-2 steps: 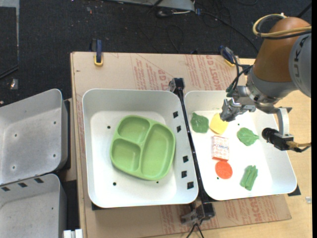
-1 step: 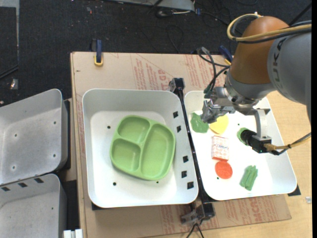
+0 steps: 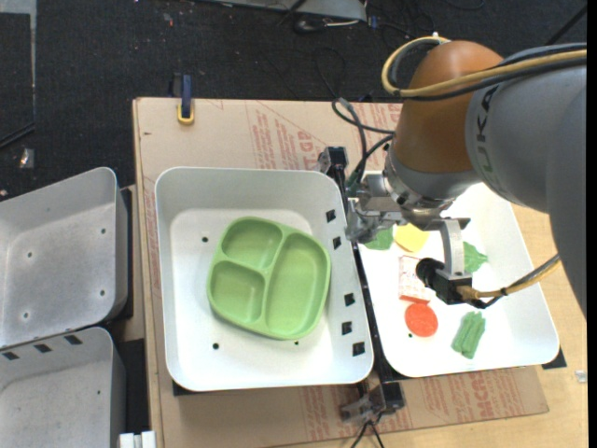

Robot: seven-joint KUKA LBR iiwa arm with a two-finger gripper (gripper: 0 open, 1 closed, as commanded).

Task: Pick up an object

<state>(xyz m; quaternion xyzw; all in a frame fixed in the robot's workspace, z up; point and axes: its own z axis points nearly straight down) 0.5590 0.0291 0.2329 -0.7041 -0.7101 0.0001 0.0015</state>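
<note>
My gripper (image 3: 399, 220) hangs under the orange-banded wrist over the far left part of the right bin (image 3: 522, 317), mostly hidden by the arm. Just below it lie a yellow piece (image 3: 410, 240) and a small green piece (image 3: 378, 241). A white-and-red packet (image 3: 411, 278), an orange disc (image 3: 422, 320), a green ridged piece (image 3: 469, 333) and a leafy green piece (image 3: 475, 256) lie further toward the bin's front. Nothing shows as held.
The left bin (image 3: 187, 194) holds a light green divided plate (image 3: 270, 276). A black cable connector (image 3: 438, 280) hangs off the arm over the packet. White trays (image 3: 56, 241) sit at the left, off the cardboard base. A yellow-blue clamp (image 3: 186, 101) is at the bench's far edge.
</note>
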